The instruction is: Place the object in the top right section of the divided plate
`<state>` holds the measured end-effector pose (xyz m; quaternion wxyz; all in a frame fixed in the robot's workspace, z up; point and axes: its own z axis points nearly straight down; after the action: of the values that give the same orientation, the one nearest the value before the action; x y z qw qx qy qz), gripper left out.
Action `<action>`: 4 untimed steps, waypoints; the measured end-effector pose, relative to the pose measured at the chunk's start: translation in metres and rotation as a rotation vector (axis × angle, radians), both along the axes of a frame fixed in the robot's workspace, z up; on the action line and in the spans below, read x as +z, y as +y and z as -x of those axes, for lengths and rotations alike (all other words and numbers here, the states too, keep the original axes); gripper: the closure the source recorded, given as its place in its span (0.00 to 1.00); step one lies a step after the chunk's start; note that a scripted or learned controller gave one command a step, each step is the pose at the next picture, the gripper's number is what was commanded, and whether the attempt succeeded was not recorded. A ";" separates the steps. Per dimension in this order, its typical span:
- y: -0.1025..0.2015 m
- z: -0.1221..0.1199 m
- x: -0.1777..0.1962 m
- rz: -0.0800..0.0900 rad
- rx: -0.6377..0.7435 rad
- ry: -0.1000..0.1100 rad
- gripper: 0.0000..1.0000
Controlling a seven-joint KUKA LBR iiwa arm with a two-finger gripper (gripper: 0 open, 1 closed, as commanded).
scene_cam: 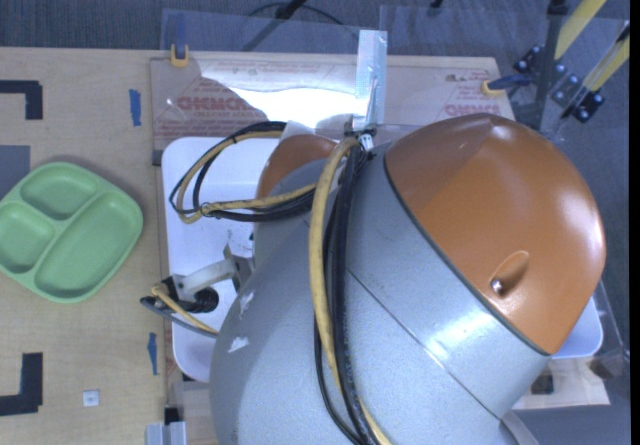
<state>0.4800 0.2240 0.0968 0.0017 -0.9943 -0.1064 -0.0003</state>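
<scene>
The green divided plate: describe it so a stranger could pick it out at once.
Start at the wooden bench and go to its left part, beyond the left edge of the white bin that the grey and orange arm looms over. There lies the green divided plate, flat on the wood. It is the one pale green thing, rounded, with three shallow sections.

Matt green plastic plate [68, 230]; pale wood bench [70, 93]; glossy orange band [497, 223].

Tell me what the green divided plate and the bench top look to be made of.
Green divided plate: likely moulded plastic, matte, judging by its even colour and soft rounded ridges. Bench top: probably plywood or light wood, unvarnished look, with faint grain showing.
</scene>
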 end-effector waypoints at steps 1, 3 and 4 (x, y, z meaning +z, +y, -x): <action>0.001 0.002 0.019 0.004 0.198 0.005 1.00; 0.003 0.002 0.001 0.000 0.460 0.006 1.00; 0.004 0.003 0.010 -0.001 0.463 0.011 1.00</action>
<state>0.4770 0.2279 0.1065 0.0026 -0.9433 -0.3318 0.0053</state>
